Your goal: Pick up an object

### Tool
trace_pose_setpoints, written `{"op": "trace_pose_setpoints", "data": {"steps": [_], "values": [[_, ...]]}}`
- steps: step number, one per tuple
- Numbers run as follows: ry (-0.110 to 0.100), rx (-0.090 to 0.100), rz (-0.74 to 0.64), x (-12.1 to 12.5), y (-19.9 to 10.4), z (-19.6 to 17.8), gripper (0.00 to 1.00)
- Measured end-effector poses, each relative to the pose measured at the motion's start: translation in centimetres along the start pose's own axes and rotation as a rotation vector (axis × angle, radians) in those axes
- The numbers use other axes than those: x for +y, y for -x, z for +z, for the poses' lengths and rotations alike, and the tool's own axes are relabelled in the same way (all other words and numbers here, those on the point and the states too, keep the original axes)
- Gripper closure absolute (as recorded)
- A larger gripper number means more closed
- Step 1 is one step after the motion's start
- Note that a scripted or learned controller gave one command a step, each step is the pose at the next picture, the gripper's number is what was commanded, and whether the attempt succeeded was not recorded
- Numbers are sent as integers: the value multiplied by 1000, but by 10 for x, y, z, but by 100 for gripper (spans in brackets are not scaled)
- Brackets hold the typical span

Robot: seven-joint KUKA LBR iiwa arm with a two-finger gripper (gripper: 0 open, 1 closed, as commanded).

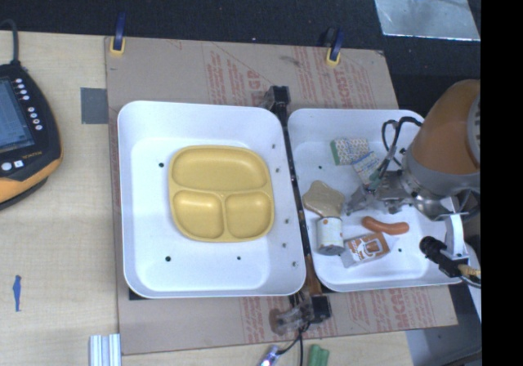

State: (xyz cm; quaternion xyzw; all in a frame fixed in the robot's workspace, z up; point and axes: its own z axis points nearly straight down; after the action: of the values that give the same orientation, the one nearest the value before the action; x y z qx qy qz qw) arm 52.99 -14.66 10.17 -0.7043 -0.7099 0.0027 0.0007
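Over the right bin (323, 123), the gripper (365, 190) hung low among the clutter, and whether it was wide or closed could not be told. Just below it lay a sausage (385, 226); beside that a small packet (365, 248), a white cup (330, 235) and a tan block (324, 198). Across in the left bin (139, 123) sat a yellow divided plate (221, 192).
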Motion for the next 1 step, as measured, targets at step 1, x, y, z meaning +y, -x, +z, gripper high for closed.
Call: {"op": "trace_pose_setpoints", "data": {"steps": [1], "values": [[4, 3, 5, 62, 55, -15, 0]]}}
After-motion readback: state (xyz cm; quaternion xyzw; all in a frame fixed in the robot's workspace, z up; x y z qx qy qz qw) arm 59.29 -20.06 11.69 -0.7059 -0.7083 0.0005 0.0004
